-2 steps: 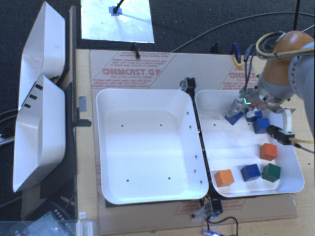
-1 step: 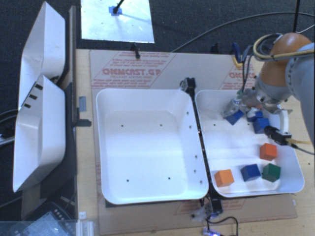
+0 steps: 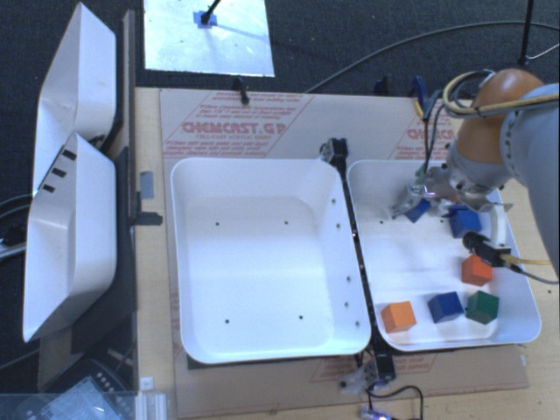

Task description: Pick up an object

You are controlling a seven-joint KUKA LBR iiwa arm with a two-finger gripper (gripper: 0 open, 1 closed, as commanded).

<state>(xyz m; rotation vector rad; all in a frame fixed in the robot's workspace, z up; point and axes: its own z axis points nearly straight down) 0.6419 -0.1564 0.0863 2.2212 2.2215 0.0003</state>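
Arm (image 3: 535, 143) enters from the right of the camera view, wrist bent down over the far part of the right bin (image 3: 394, 256). Tool (image 3: 409, 203) sits low inside that bin, near its far wall, pointing toward the divider between the two bins.

Tool state: cannot tell how far open it is from this angle. A small blue piece (image 3: 421, 210) lies right at the tool tip, touching or just under it; whether it is gripped cannot be told.

Other contents of the right bin:
- blue block (image 3: 461, 222), just beside the wrist, on the side nearer the camera
- red-orange block (image 3: 477, 270), nearer the camera than the blue block, by the right wall
- orange block (image 3: 398, 316), near front left corner
- dark blue cube (image 3: 445, 306), between the orange block and the green block
- green block (image 3: 482, 307), near front right corner, just beside the dark blue cube

The front three form a loose row, well apart from the tool.

Left bin (image 3: 254, 261) sits beside the right bin, rims touching along the middle. Both rest on the tabletop (image 3: 262, 119), which carries a pale sheet with red lettering
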